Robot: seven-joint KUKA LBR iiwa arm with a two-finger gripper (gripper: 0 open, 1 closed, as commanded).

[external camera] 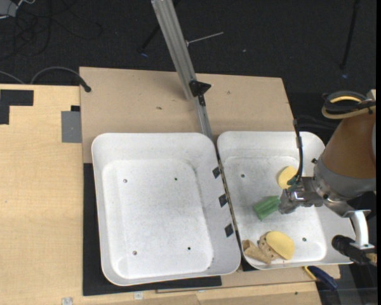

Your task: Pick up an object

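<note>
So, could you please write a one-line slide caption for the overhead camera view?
KUKA gripper reaches the green block in the right bin, two yellow objects nearby.

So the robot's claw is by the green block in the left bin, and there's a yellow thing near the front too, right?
Nearly. The camera view shows the claw by the green block in the right bin, not the left bin. The yellow thing does lie near the front of that right bin.
</note>
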